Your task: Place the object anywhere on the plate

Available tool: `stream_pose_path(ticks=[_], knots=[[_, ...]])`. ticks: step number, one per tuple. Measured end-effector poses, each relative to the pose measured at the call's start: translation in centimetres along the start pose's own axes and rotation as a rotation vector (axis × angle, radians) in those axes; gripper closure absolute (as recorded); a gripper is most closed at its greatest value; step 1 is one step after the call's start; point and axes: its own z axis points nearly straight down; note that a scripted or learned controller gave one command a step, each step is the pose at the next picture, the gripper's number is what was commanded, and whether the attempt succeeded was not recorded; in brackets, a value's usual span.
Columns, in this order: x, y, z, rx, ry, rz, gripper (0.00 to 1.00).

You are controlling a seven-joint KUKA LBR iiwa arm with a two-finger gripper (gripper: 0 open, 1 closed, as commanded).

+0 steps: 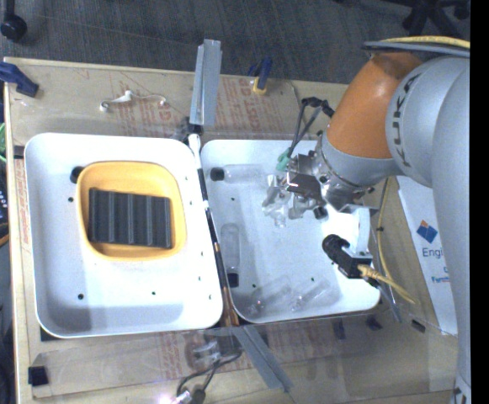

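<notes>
A wooden bench (pixel 101 82) carries two white bins. The left bin (pixel 50 251), left of centre, holds the yellow plate (pixel 130 175), the target. The gripper (pixel 290 194) hovers over the right bin (pixel 252 284), right of centre, positioned for pickup; finger state cannot be determined. Clear objects (pixel 290 297), possibly the task's, lie along that bin's lower edge.

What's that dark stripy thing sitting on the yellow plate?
On the yellow plate in the left bin lies a dark ribbed block. It covers the plate's middle, so anything beneath stays hidden.
</notes>
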Motion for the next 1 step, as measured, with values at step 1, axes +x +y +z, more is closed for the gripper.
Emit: stream_pose_path(ticks=[1], knots=[[3.07,-0.76,0.96,0.002,0.0,-0.271,1.0]])
